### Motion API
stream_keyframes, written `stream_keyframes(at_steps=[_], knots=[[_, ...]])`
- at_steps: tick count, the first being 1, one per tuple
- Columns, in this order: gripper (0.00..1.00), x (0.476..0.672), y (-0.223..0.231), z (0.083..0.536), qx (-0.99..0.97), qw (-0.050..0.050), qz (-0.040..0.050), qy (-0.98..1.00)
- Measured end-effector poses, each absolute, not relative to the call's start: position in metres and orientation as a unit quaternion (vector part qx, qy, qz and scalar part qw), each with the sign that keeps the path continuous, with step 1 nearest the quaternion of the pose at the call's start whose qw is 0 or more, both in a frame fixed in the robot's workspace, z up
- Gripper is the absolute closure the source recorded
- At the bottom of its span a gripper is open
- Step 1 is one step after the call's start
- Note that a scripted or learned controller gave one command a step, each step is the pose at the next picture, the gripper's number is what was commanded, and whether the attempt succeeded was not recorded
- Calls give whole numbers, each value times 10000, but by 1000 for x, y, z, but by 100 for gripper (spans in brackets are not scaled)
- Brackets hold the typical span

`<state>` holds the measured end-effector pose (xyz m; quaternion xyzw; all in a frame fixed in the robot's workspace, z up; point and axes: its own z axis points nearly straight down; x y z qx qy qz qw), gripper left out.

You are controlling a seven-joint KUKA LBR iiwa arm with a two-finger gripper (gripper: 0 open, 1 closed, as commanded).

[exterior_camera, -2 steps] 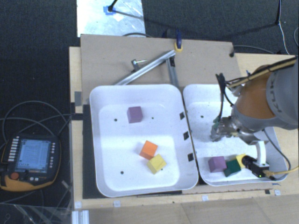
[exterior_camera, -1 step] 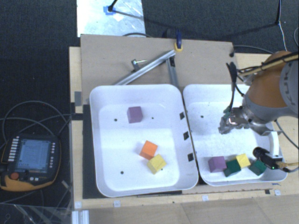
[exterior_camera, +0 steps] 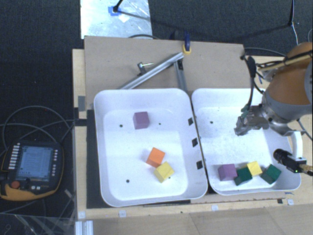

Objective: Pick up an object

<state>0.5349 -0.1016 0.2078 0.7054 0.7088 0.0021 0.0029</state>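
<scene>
Our end effector (exterior_camera: 243,126) hangs over bare bin floor; its grip we cannot tell. We should descend squarely onto the purple cube (exterior_camera: 227,171) below it.

You are looking down on a dark grey carpeted floor (exterior_camera: 39,43). A wooden bench (exterior_camera: 146,218) stands on it, topped by a brown board (exterior_camera: 210,65). A shiny foil sheet (exterior_camera: 115,11) lies beyond the bench. A teach pendant (exterior_camera: 30,170) with looping cables (exterior_camera: 34,126) rests at left.
</scene>
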Motion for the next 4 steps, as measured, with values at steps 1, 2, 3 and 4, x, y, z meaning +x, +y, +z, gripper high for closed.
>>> stream_keyframes(at_steps=[1,2,3,4], knots=[[100,536,-102,223,7055,16,12,7088],[100,528,-50,235,7033,7,19,7109],[100,515,11,234,7029,-6,14,7113],[100,511,63,243,7029,-1,19,7113]])
